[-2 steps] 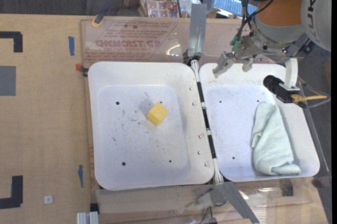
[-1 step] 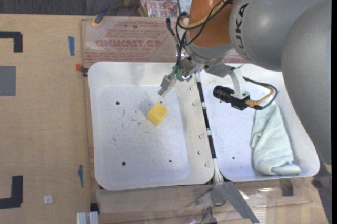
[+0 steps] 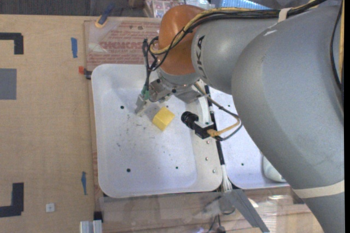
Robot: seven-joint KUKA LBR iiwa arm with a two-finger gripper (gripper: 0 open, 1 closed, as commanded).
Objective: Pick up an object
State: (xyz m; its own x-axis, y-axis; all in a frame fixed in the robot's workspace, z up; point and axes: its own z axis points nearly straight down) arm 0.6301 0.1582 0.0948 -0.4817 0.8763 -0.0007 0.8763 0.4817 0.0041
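The gripper point(image 3: 143, 102) hangs low over the upper middle of the left bin point(image 3: 109, 169), its tip close to the white floor. Whether it is spread or closed cannot be told from this slanted look down, because the wrist housing covers most of it. Nothing shows between its tips, and nothing seems to be held.

The yellow block point(image 3: 163, 118), a small cube-like piece, lies on the bin floor just beside the gripper, to the lower right of its tip. The two look apart, though only by a narrow gap. A black cable fitting point(image 3: 191, 120) sits just right of the block, near the ridge where the two bins meet.

The left bin offers broad bare floor below and to the left of the block, marked with a few dark specks and small holes. Its upper and left walls stand well apart from the gripper. The right bin point(image 3: 240, 166) is mostly hidden under the arm.

The arm point(image 3: 273, 79) comes in from the right as a thick grey mass, crossing over the right bin. The orange band point(image 3: 178, 35) sits above the wrist, and the wrist points down and leftward into the left bin. Yellow and black cables point(image 3: 229, 7) run along the top of the arm.
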